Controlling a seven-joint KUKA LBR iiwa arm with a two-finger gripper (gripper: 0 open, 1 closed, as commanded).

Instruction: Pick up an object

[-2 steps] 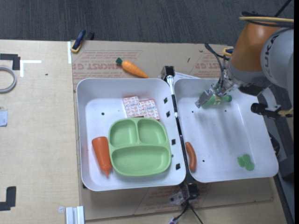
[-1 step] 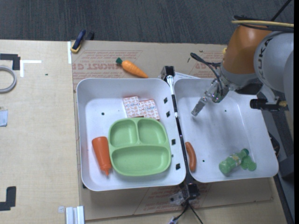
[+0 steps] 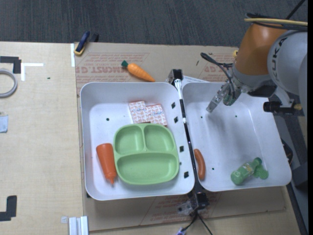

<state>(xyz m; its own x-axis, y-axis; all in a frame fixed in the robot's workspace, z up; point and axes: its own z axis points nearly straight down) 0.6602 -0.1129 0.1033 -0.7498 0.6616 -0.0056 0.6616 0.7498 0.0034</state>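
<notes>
Grey and orange, the arm reaches in from the right, and its gripper [image 3: 217, 103] hangs over the upper left part of the right bin [image 3: 254, 116] with nothing seen between its fingers; whether they stand apart or together I cannot tell. The step in hand looks like the approach, before any grasp. Nearest candidates lie low in that bin: a green bottle [image 3: 248, 172] near the lower right corner and a sausage [image 3: 199, 163] against the left wall. The next move calls for travelling toward one and descending squarely over it.
</notes>
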